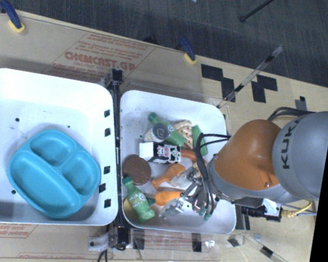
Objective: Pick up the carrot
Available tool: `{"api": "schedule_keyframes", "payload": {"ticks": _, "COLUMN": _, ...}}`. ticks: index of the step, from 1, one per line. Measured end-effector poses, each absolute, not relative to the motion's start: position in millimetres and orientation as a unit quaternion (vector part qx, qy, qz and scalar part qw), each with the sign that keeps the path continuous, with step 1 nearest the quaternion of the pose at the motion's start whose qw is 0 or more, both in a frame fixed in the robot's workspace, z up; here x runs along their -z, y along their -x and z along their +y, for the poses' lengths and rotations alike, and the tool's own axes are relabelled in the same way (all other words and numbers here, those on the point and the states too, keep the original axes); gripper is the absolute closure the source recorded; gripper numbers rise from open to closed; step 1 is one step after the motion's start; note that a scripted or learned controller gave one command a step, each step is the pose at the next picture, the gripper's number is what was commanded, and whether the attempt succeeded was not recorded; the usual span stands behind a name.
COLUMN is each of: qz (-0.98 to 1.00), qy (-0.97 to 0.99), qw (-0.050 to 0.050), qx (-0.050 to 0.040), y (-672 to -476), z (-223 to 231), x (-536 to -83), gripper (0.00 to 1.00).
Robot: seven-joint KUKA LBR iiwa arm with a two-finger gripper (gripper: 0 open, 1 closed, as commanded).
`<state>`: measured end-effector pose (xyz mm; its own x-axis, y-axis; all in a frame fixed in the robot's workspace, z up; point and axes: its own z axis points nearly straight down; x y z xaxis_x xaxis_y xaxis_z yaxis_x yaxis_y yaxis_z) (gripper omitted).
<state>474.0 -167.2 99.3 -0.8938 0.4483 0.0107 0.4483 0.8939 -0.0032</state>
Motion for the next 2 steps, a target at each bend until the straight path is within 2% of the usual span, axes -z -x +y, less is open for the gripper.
{"api": "schedule_keyframes", "payload": {"ticks": 1, "qz": -0.957, "qy": 0.289, "qw": -0.006, "qx": -0.0036, "y": -493.7, "z": -100.6, "x": -94.2, "gripper": 0.0}}
{"api": "schedule_keyframes", "payload": {"ticks": 2, "qz": -0.959, "qy": 0.285, "qw": -0.004, "qx": -0.0028, "y": -493.9, "z": -98.7, "x": -103.3, "gripper": 1.0}}
